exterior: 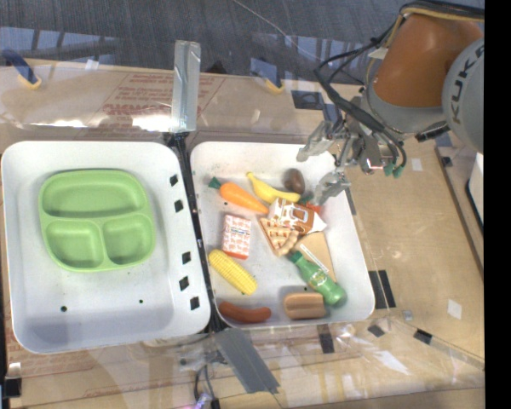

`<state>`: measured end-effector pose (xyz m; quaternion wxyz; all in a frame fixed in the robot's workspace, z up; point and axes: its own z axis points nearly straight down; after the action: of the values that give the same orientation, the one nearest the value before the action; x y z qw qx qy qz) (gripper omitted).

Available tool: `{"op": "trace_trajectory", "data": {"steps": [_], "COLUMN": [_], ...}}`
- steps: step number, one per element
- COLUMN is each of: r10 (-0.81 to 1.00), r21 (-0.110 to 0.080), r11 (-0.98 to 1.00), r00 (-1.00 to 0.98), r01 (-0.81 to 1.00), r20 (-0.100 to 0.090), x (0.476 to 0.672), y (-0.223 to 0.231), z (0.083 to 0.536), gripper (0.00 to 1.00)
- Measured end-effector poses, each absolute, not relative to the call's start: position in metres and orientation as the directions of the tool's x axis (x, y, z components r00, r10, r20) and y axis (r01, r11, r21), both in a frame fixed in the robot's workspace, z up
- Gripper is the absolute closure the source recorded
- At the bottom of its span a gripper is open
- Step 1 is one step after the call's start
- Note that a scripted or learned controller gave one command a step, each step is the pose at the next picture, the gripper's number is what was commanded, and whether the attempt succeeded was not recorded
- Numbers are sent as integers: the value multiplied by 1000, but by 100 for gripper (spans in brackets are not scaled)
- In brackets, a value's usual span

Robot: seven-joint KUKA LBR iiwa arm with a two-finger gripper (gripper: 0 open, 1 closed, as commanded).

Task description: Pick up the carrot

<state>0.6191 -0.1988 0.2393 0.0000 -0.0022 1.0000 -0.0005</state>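
At the left of the frame a shallow white plastic bin [34,313] sits on the tan cardboard-covered worktop [426,254], and in its upper half lies a light green plastic tray with three compartments [98,218]. A strip of grey tape [186,83] runs up from the seam between the two bins.

Just right of that seam is the second white bin [355,262], which carries the toy food. The orange carrot with a small green top [238,196] lies in the upper left part of this bin, slanting down to the right, its tip near a yellow banana [268,189]. Below it is a small pink and white packet [237,236], then a yellow corn cob [232,272], and at the lower edge a reddish-brown sausage [244,313]. Toward the middle lie a waffle-patterned piece [283,226] and a tan wedge [318,250]; a green bottle [317,278] and a small hot dog bun [303,305] lie lower right. A dark brown rounded object [295,180] sits near the bin's upper rim.

At the upper right, the grey metal gripper [324,167] hangs over the bin's upper right corner, below the arm's orange band [417,58]. Its fingers [334,181] stand spread apart with nothing between them. One fingertip is just beside the brown object; whether they touch I cannot tell. The carrot lies apart to the left, with the banana and the brown object between it and the gripper.
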Motion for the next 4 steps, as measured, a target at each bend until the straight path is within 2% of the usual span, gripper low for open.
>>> {"op": "trace_trajectory", "data": {"steps": [1, 2, 3, 4], "r10": [-30, -178, -186, -187], "r21": [4, 1, -2, -2], "r11": [1000, 984, 983, 982], "r00": [-1000, -984, -983, -982], "r01": [-30, -178, -186, -187], "r20": [8, 0, -5, -4], "x": [589, 588, 591, 590], "y": [-157, -119, -118, -118], "z": [127, 92, 105, 104], "gripper": [0, 0, 100, 0]}}
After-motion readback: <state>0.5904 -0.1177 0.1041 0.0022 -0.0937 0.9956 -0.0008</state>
